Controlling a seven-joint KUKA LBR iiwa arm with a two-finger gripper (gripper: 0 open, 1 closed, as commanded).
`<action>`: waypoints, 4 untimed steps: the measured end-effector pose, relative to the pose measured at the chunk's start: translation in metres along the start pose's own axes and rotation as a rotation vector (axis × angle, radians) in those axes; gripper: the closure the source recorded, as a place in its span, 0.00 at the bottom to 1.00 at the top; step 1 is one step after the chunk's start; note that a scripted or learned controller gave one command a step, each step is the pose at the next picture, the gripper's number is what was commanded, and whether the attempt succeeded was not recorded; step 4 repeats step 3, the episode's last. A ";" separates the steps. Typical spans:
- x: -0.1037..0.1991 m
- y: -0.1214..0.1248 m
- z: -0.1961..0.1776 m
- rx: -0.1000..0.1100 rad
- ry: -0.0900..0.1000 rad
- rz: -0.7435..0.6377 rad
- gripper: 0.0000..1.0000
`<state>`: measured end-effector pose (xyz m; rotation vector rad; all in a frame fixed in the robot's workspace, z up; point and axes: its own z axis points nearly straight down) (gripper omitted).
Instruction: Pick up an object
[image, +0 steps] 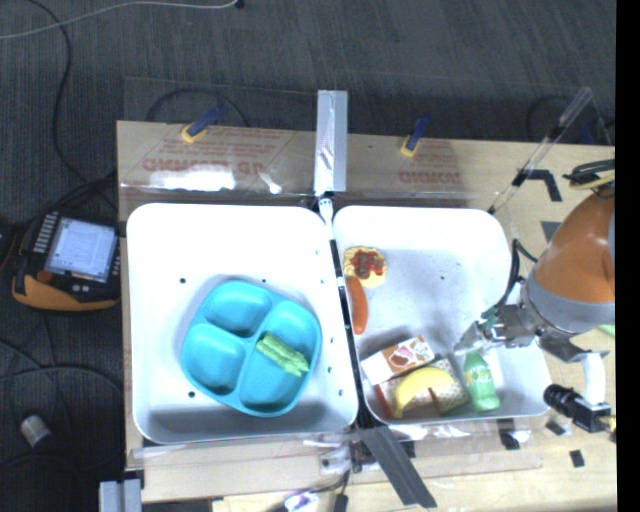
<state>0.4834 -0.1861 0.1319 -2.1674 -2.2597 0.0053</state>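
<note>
Hovering before you, end effector (478, 337) above green bottle (481, 380), grip state you cannot tell, bottle label unreadable, yellow banana (420, 386) beside it.

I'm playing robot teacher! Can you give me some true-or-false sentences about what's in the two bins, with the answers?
1. A blue plate sits in the left bin. True.
2. A green pod lies on the plate. True.
3. The carrot is in the left bin. False: it lies in the right bin, along its left wall.
4. The banana is at the far end of the right bin. False: it is at the near end, beside the green bottle.
5. The end effector is above the right bin, close to the bottle. True.
6. The small pizza is touching the banana. False: it lies apart, beyond the carrot.
</note>
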 end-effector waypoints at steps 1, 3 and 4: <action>0.016 0.140 -0.066 0.000 -0.007 0.098 1.00; 0.046 0.140 -0.051 0.000 -0.008 0.033 1.00; 0.046 0.140 -0.051 0.000 -0.008 0.033 1.00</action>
